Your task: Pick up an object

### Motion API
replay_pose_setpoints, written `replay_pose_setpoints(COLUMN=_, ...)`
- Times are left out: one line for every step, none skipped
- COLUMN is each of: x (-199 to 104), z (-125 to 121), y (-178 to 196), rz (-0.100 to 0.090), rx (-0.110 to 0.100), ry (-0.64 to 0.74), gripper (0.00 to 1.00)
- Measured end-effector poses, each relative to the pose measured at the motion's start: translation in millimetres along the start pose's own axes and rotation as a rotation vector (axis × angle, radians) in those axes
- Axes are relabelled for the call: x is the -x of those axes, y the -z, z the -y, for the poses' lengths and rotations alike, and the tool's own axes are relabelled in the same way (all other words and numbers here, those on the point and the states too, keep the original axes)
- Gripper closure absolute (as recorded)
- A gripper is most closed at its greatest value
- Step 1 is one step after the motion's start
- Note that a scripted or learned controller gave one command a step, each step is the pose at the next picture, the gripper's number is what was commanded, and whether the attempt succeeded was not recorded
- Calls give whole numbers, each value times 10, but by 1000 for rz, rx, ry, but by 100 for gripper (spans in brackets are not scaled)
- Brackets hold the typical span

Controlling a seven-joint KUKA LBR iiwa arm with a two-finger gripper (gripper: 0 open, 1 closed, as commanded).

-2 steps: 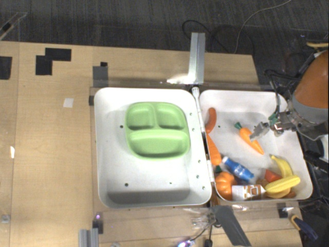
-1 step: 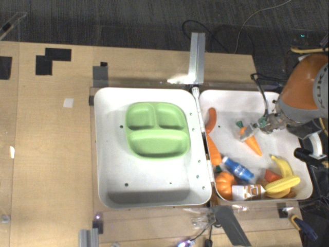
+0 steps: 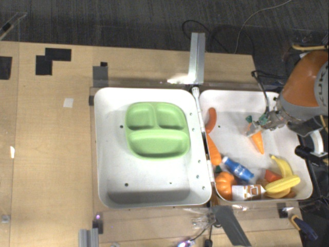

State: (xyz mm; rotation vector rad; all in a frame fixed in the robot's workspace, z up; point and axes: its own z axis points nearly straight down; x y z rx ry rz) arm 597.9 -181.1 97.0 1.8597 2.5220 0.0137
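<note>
1. Nearest the camera, along the front wall of the right bin [image 3: 306, 189], lies a row of toy food: a small orange pumpkin [image 3: 224, 184] in the front-left corner, a white carton with a brown label [image 3: 248, 192] just beside it, and a yellow banana [image 3: 284, 179] toward the front-right corner, with something red tucked against it.
2. A blue bottle with a white cap [image 3: 238, 169] lies on a slant just behind the pumpkin and carton.
3. The left bin [image 3: 110, 189] sits beside the right one on the wooden surface [image 3: 46, 153], their inner walls touching. A green divided plate [image 3: 157, 128] rests in its middle, nearer the far wall than the front one.
4. Along the left wall of the right bin, a long orange carrot [image 3: 213, 151] lies lengthwise, and a reddish-orange sausage-shaped piece [image 3: 211, 118] lies just beyond it, nearer the far wall.
5. Toward the right bin's middle, on its right side, a small orange carrot with a green top [image 3: 256, 139] lies with its point toward the front wall.
6. The gripper [image 3: 263, 122] hangs just over that small carrot's green end; whether the fingers are spread or pressed together cannot be told, as they are too small and cluttered to read.
7. The arm's orange band [image 3: 304, 81] rises behind it, near the bin's far-right corner.
</note>
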Motion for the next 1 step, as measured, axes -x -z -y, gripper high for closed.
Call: replay_pose_setpoints(x=-910, z=247, y=1253, rz=2, rx=-5, ry=-133, gripper=100)
